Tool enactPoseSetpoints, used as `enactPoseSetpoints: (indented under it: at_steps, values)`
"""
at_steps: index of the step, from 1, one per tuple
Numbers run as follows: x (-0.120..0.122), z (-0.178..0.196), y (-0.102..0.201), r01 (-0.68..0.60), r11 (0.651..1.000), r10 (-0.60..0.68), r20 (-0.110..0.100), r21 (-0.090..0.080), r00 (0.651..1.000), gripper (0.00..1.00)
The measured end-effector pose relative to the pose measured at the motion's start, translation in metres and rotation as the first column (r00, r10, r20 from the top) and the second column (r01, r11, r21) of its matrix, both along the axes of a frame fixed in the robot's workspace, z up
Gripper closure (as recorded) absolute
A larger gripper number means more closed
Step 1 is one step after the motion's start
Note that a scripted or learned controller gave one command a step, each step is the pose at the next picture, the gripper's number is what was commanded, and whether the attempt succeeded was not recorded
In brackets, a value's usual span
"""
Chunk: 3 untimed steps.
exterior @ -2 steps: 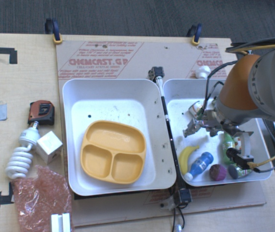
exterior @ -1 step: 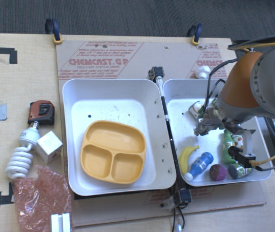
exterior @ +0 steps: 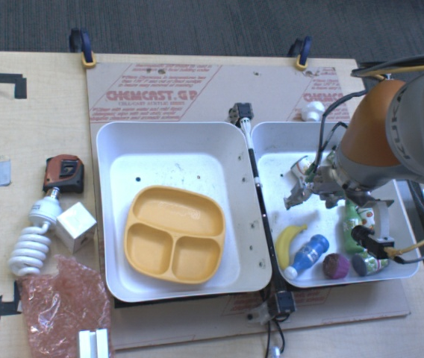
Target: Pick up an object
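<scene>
My gripper (exterior: 298,184) is over the upper left part of the right bin (exterior: 272,144), above bare white floor. Its fingers look spread, so it is open, and nothing shows between them. Along the bin's front edge lie a yellow banana (exterior: 290,242), a blue bottle with a white cap (exterior: 308,254) and a dark purple round fruit (exterior: 337,266). All three are below the gripper and apart from it. A green-and-white packet (exterior: 357,221) and a dark green object (exterior: 371,264) lie at the right, partly under the arm's wrist (exterior: 372,136).
The left bin (exterior: 115,151) holds a yellow divided plate (exterior: 175,233). On the bench to the left lie a tape measure (exterior: 64,174), a spiral light bulb (exterior: 34,237), a white cube (exterior: 76,224) and a reddish mesh bag (exterior: 64,304). Cables hang along the arm at the right.
</scene>
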<state>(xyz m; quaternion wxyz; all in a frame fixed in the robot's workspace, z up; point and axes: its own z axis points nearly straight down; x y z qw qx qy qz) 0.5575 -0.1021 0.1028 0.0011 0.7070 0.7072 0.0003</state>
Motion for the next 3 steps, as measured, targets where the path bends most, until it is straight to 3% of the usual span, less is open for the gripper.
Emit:
enactPoseSetpoints:
  at_steps: [1, 2, 3]
  values:
    - [-0.032, -0.011, 0.01, 0.001, 1.0, -0.001, -0.002, 0.001, 1.0, 0.0]
    - [-0.031, -0.001, 0.009, 0.002, 1.0, -0.002, 0.0, 0.0, 1.0, 1.0]
    - [-0.029, -0.01, -0.084, -0.001, 1.0, 0.001, -0.001, 0.0, 1.0, 1.0]
